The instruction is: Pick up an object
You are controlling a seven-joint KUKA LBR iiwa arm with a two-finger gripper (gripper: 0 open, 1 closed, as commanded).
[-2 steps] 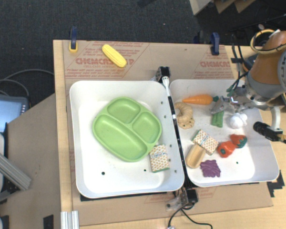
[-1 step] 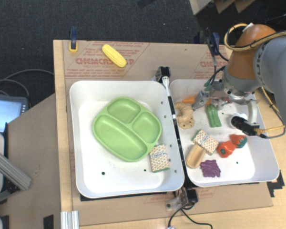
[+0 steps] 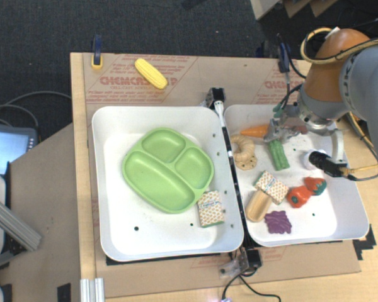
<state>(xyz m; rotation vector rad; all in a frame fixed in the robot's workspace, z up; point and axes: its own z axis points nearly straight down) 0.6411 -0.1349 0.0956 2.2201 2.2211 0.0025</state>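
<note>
Yellow plastic corn (image 3: 150,73) lay on the cardboard bench top (image 3: 195,74) at far left, above the left bin (image 3: 113,231), where a green divided plate (image 3: 167,168) sat with a small patterned packet (image 3: 210,208) touching its lower right corner. Further right, in the right bin (image 3: 346,222), the gripper (image 3: 278,131) hung low over the upper part, just above a green stick-shaped piece (image 3: 278,155) with an orange carrot (image 3: 255,131) just to its left. For a clean pick, I judged the arm should centre over the green piece, straddle its narrow width and descend straight. Whether the tool was open or closed I could not tell; nothing visibly sat in its grasp.
</note>
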